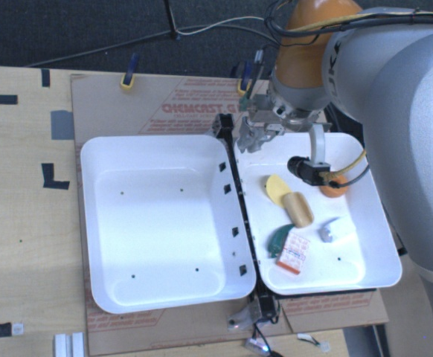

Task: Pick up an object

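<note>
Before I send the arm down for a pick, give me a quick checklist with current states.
1. Objects in right bin: ok, yellow piece, tan piece, green item, red-and-white packet.
2. Gripper over a target: not ok, near the bin's top left corner.
3. Jaws' state: cannot tell.
4. Holding anything: cannot tell.
5. Tan piece touching yellow piece: not ok for a clean single grasp.

Two shallow white bins side by side: left bin (97, 222), right bin (380, 270), touching along middle edge. Both sit on cardboard sheet (190, 106) with red print. Light wooden bench (23, 222) beneath, dark tape marks (53, 175) at left. Yellow clamp (129, 76) on cardboard's far edge. Dark backdrop behind, thin cable (201, 30) across it.
</note>
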You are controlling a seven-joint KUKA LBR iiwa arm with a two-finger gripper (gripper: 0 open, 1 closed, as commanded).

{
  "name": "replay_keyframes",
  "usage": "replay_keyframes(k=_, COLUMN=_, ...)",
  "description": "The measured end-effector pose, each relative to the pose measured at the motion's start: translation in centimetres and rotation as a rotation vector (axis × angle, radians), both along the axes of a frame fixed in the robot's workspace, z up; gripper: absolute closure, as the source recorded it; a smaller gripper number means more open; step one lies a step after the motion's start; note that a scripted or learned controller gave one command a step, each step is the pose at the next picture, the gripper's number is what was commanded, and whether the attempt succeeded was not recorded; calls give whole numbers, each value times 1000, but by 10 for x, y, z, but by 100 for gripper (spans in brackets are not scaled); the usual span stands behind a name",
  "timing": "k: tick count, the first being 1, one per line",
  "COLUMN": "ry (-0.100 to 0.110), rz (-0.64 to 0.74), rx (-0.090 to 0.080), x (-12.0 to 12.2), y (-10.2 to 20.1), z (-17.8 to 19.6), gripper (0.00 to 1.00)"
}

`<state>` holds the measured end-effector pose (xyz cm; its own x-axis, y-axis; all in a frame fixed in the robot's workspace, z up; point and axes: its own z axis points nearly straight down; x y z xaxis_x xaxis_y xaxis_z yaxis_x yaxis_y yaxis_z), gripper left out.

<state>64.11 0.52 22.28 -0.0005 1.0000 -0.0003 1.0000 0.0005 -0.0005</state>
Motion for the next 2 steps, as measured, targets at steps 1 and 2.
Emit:
replay_keyframes(k=1, ry=1, rz=0, rx=0, x=0, y=0, z=10, gripper=100)
replay_keyframes(k=2, ry=3, rz=-1, rx=-1, x=31, y=-17, z=-37, gripper=100)
